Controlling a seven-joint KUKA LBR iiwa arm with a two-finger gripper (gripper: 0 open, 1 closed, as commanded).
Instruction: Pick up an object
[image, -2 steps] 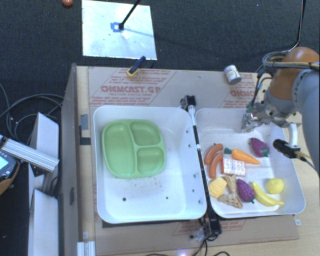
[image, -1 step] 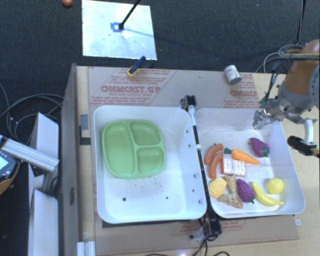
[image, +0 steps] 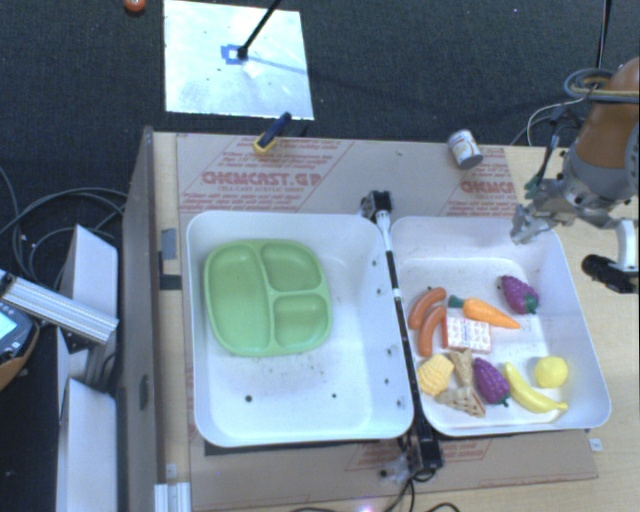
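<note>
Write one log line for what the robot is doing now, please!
phase: approach | gripper: above right bin's far corner, holding nothing | toy food: in right bin | green tray: left bin

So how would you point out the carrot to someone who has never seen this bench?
Look in the right white bin, the one full of toy food. The carrot lies near its middle, beside a purple fruit. It is the only orange, tapered piece with a green end.
</note>
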